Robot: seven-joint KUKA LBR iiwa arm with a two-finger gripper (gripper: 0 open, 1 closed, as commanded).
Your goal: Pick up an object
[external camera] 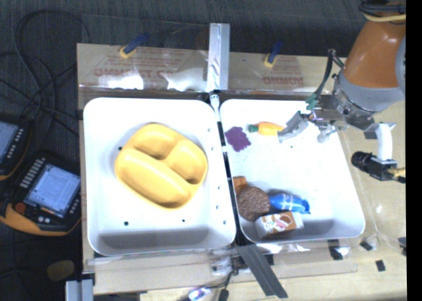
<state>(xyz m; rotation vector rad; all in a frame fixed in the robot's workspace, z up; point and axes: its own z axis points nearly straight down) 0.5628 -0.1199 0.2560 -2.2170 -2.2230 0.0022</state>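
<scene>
Arm (376,56) comes in from the right, grey with orange band, over the right bin (343,181); hand (307,128) hangs above that bin's upper half, fingers spread wide, nothing between them; one finger (290,128) points left toward a small orange carrot-like toy (266,128), close to it, contact unclear; other finger (326,134) sits further right.

Right bin also has a purple piece (237,138) near the top left, just left of the carrot toy; a round brown item (253,202) at the lower left, an orange bit (239,182) touching its upper edge; a blue packet (288,202) just right of the brown item; a small red-and-white carton (279,223) below it, near the front wall.

Left bin (105,220) holds a big yellow lumpy object (161,164), roughly centred.

Desk (389,240) carries both bins; handheld controller (43,191) with screen lies at the far left, off the desk.
</scene>
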